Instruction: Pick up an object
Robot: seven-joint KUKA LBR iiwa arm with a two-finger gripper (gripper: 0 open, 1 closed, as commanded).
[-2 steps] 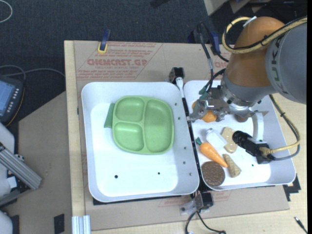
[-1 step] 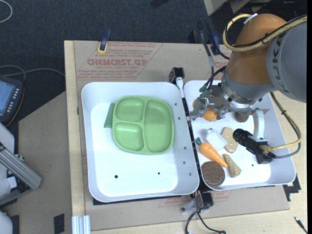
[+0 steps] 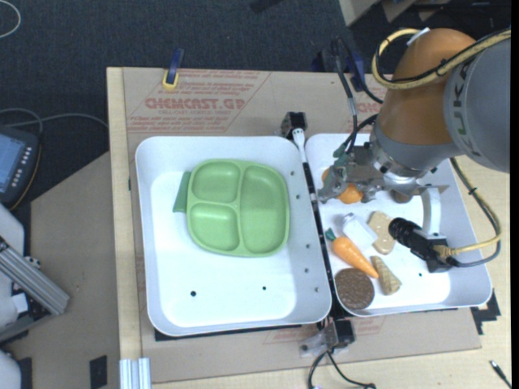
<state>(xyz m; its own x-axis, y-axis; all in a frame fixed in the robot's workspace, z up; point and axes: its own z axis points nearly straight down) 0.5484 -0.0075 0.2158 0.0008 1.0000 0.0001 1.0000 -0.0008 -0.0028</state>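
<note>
My gripper (image 3: 340,181) hangs low over the back left part of the right bin (image 3: 466,286), under the grey and orange arm. A small orange thing (image 3: 351,194) lies right beside it; whether it is gripped is hidden. Nearer the front lie an orange carrot (image 3: 354,253), a white tube (image 3: 358,228), a beige block (image 3: 380,226), a beige stick (image 3: 388,276) and a round brown disc (image 3: 354,289).
The left bin (image 3: 162,282) holds a green divided plate (image 3: 238,207). The wall between the two bins runs just left of the gripper. A cardboard sheet (image 3: 203,96) lies under both bins.
</note>
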